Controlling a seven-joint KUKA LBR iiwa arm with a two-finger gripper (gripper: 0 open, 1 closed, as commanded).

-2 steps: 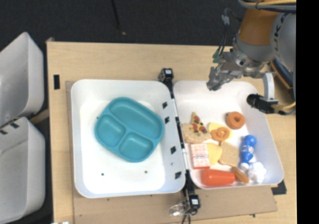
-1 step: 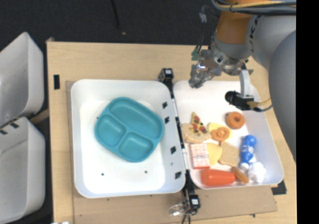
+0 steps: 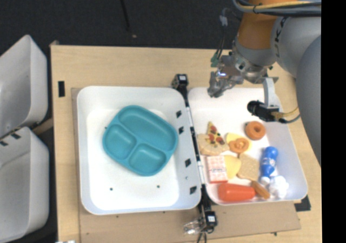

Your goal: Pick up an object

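The right bin [image 3: 227,104] holds several toy foods: a pizza slice [image 3: 214,135], a brown donut [image 3: 255,129], a small orange piece [image 3: 239,145], a pink-and-white packet [image 3: 216,168], a yellow cheese wedge [image 3: 232,165], a toast slice [image 3: 249,167], a blue bottle [image 3: 268,160] and a red-orange carrot [image 3: 235,193]. My gripper [image 3: 217,86] hangs over the bin's far left corner, above the bare floor and well behind the food. Nothing shows between its fingers.
The left bin [image 3: 92,182] carries a teal divided plate [image 3: 140,140]. A ridge with black clips [image 3: 190,144] separates the two bins. A black cable fitting [image 3: 263,109] juts from the arm over the right bin's far side. White chairs [image 3: 19,128] stand at left.
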